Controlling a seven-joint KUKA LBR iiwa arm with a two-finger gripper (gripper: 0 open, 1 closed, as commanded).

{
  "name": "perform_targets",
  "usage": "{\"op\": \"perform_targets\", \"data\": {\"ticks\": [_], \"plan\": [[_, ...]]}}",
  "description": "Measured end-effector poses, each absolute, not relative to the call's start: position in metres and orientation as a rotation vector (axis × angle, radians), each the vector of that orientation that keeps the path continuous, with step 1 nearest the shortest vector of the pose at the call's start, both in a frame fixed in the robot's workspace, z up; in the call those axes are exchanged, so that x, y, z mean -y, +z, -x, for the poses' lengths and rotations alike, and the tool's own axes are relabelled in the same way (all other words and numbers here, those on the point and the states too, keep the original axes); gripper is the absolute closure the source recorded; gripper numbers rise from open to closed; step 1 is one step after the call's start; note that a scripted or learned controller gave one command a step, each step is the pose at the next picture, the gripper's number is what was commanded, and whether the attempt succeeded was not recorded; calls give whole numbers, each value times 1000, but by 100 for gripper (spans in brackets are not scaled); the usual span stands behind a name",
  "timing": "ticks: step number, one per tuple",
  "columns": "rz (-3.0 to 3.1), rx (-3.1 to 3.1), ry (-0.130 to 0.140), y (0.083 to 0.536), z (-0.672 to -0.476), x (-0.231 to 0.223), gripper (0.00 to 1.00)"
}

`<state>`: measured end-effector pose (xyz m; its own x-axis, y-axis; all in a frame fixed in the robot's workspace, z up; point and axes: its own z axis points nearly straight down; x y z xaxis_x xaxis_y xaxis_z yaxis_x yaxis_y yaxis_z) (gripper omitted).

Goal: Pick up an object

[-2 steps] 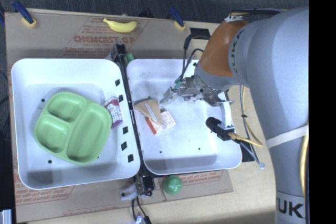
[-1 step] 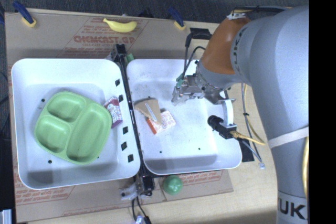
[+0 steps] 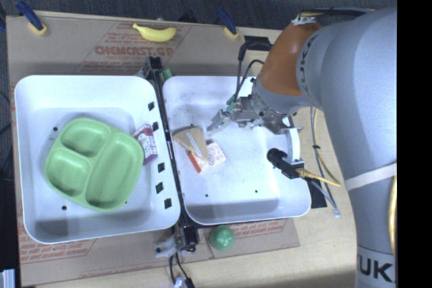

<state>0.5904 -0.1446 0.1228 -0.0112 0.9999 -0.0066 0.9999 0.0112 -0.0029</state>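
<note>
Gripper [image 3: 217, 121] sits mid-frame over the right bin [image 3: 290, 202], just upper right of a small pile of objects [image 3: 199, 148]; can't tell its state. Green tray [image 3: 94, 162] lies in left bin [image 3: 34, 104].
</note>
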Motion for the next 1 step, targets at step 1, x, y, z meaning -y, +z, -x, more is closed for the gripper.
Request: {"op": "perform_targets", "data": {"ticks": [1], "plan": [[-2213,-2227,2,150,-657,166,0]]}}
